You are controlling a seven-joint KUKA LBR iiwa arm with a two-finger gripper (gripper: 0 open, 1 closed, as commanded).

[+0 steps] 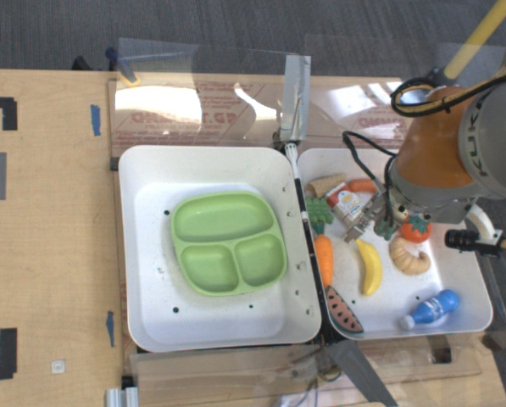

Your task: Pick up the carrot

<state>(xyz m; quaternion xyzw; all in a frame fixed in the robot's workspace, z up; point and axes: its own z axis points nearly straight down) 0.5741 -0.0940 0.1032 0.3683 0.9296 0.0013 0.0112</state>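
The carrot (323,259) is orange and lies lengthwise along the left wall of the right bin (469,316), just below a green broccoli piece (318,214). My gripper (364,224) hangs over the middle of the right bin, up and to the right of the carrot and apart from it. It is just above the top end of a yellow banana (370,268). The grey arm with its orange band (435,147) covers the bin's upper right part.
Around the gripper in the right bin lie a small carton (346,202), a croissant (410,256), a red tomato (417,230), a blue bottle (431,309) and a watermelon slice (343,312). The left bin (142,227) holds a green divided plate (229,242).
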